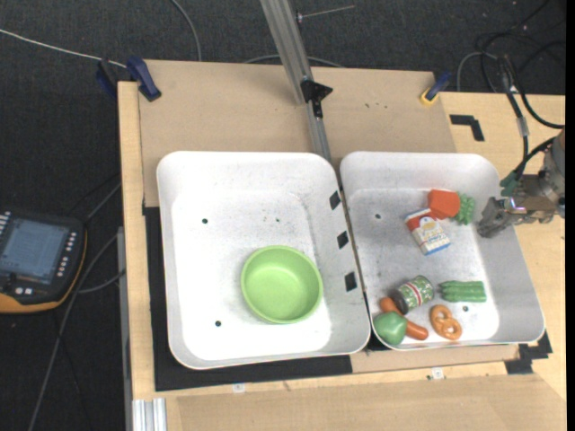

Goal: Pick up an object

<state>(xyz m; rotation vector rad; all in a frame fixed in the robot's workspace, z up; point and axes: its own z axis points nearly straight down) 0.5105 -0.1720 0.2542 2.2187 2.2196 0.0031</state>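
Camera view: the claw hangs over the right bin's right rim, and I cannot tell how it is set. Inside that bin, left of the claw, lie an orange block and a small carton. A green bowl sits in the left bin.

A wooden bench carries a metal pole rising toward twelve o'clock. Blue clamps grip its corner at ten o'clock, a yellow clamp at one o'clock. On the dark carpet, at nine o'clock, lies a handheld control pad.
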